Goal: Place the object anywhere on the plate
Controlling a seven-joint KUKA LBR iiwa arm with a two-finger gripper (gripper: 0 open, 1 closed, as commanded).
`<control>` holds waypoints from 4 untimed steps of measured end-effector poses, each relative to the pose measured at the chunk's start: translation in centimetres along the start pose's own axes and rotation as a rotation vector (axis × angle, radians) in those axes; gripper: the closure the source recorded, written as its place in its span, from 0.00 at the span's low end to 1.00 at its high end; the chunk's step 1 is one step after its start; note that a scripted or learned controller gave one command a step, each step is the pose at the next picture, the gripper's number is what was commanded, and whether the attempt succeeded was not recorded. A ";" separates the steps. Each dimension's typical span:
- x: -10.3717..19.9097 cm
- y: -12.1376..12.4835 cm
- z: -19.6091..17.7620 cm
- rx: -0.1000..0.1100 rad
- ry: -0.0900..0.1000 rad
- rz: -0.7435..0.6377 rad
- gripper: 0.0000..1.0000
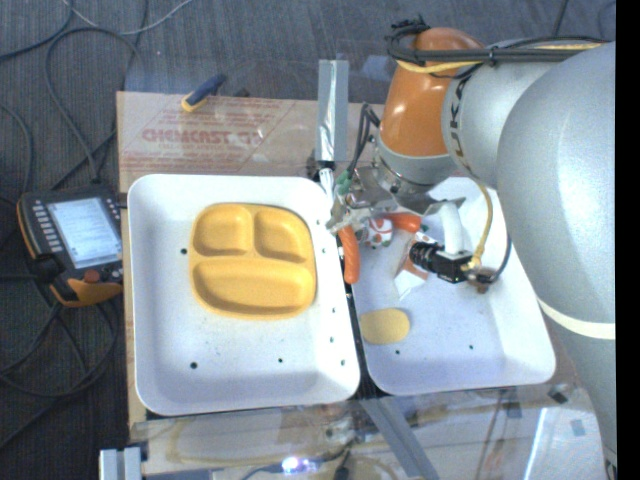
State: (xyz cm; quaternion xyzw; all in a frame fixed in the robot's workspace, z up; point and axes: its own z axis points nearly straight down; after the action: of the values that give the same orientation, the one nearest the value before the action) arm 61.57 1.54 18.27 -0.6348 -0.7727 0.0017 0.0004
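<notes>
Camera view: hand [352,218], grip unclear, above carrot [350,256] near round yellow piece [385,325]; yellow plate [254,259] left.

Bench [140,133] with two white bins [240,368], perhaps touching.

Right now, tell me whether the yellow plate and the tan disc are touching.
Apart. The camera view shows the yellow plate in the left bin and the tan disc in the right bin, with both bins' rims between them.
</notes>
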 end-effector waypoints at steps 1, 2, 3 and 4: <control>0.0 0.0 0.0 0.000 -0.001 0.001 0.00; 0.0 0.0 -0.8 0.003 -0.002 -0.001 1.00; 3.5 5.3 -1.3 -0.001 -0.001 0.009 1.00; 10.4 2.6 -3.2 0.000 -0.001 0.071 1.00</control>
State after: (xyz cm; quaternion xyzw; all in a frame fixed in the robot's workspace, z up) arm 62.11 12.27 21.41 -0.6618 -0.7497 0.0017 0.0000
